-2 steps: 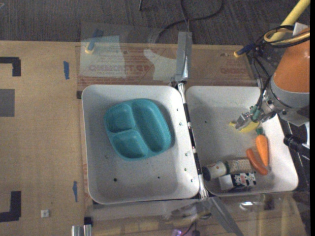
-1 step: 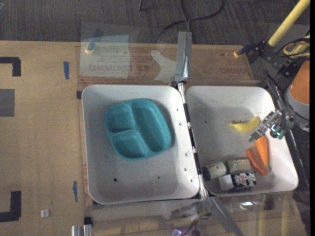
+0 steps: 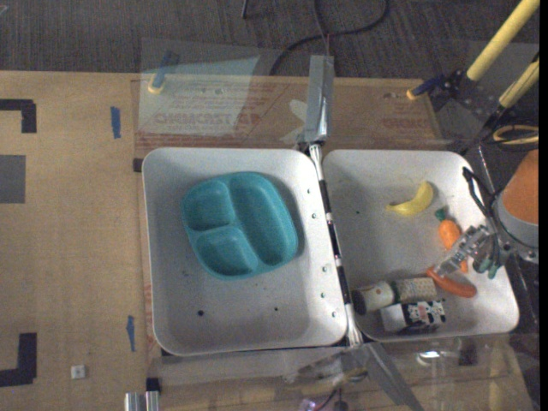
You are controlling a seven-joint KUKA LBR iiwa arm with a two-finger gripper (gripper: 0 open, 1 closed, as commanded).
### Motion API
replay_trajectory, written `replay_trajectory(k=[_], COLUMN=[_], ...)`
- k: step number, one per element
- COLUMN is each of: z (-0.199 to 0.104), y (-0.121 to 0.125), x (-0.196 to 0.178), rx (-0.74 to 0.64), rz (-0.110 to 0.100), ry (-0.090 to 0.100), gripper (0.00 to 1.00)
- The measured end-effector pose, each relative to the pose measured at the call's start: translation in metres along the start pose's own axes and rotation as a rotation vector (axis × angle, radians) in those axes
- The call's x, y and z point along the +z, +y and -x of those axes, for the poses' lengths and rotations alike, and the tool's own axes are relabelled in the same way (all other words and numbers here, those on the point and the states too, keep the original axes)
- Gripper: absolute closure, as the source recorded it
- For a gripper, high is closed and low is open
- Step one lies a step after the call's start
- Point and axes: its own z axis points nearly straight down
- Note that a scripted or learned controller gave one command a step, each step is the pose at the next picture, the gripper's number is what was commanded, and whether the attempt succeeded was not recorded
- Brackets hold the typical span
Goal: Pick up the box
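A small speckled brown box (image 3: 415, 288) lies near the front of the right bin (image 3: 368, 187). A white carton with black patches (image 3: 417, 315) lies just in front of it. My gripper (image 3: 473, 251) hovers at the bin's right side, up and to the right of the box and apart from it. It sits between an orange carrot (image 3: 449, 232) and a second orange vegetable (image 3: 455, 284). Nothing shows in its grasp.
A yellow banana (image 3: 413, 200) lies toward the back of the right bin. A short pale cylinder (image 3: 373, 297) rests left of the box. The left bin (image 3: 163, 255) holds a teal divided plate (image 3: 241, 223). Yellow-handled tools (image 3: 505, 32) stand at the back right.
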Motion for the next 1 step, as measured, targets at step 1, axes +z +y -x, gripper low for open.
replay_trajectory(k=[1], z=[-0.0004], y=[-0.0013], x=[0.0012], rx=[0.002], rz=[-0.002], ry=[0.002], gripper=[0.00])
